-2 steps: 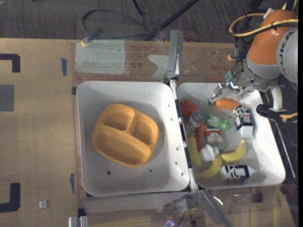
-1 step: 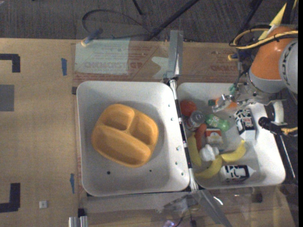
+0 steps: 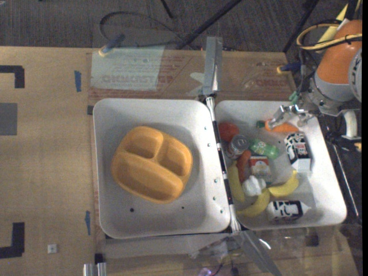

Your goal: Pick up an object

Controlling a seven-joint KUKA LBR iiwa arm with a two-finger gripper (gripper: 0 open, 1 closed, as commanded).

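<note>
The right bin (image 3: 330, 183) holds a jumble of small items. Among them are a red tomato (image 3: 228, 131), a tin can (image 3: 237, 146), a green packet (image 3: 264, 149), a black-and-white carton (image 3: 299, 150), a red-and-white box (image 3: 259, 167), two bananas (image 3: 286, 187) and a second carton (image 3: 284, 210). An orange carrot-like piece (image 3: 283, 127) lies at the bin's far side. My gripper (image 3: 292, 115) hangs just above that piece, near the bin's far right corner. Nothing visible is held in it.
The left bin (image 3: 109, 125) carries an orange divided plate (image 3: 152, 163). A metal divider (image 3: 211, 73) runs between the bins at the back. The arm's orange-banded wrist (image 3: 339, 56) and cables crowd the right edge. Tripod legs stand behind the bench.
</note>
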